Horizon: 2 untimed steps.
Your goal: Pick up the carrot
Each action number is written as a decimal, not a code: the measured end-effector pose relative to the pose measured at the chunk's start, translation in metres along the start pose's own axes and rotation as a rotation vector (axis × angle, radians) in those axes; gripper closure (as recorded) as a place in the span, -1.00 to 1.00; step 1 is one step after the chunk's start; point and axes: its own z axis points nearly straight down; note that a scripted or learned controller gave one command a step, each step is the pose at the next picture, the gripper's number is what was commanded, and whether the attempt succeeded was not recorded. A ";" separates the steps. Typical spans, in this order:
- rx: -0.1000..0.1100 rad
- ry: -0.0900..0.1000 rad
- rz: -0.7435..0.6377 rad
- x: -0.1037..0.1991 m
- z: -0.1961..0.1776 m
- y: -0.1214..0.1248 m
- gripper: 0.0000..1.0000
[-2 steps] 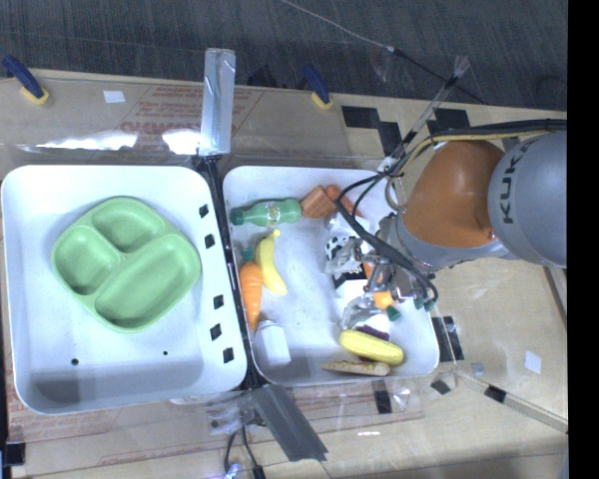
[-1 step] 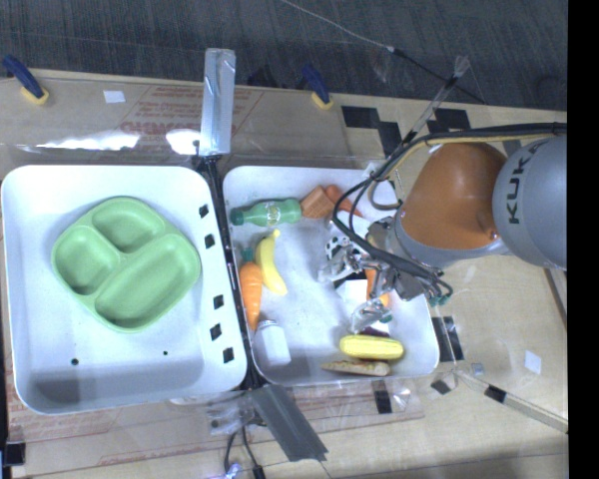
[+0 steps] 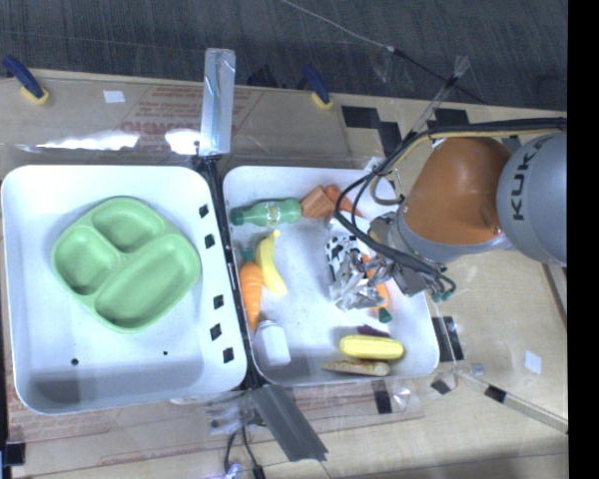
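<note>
Here the surface [image 3: 539, 367] carries two white bins side by side. The left bin [image 3: 40, 367] holds a green divided plate [image 3: 127, 259]. The arm [image 3: 459, 193] reaches in from three o'clock over the right bin [image 3: 309, 352], its tool [image 3: 357, 272] hanging low amid cables near the bin's middle. I cannot tell how it stands or whether it grips anything; the clutter beneath it hides that.

The carrot [image 3: 251, 289] lies against the right bin's wall at nine o'clock, well apart from the tool and at nine o'clock from it, its long axis running twelve to six. A banana [image 3: 271, 263] touches it on the three o'clock side, and a small white bottle [image 3: 273, 342] sits just at its lower end. A green bottle [image 3: 268, 212] lies toward twelve o'clock, a yellow piece [image 3: 371, 347] toward five
</note>
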 end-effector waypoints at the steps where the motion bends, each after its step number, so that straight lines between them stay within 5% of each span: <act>1: 0.000 0.000 0.000 0.000 0.000 0.000 -1.00; 2: -0.005 0.005 -0.307 0.004 0.012 0.000 -1.00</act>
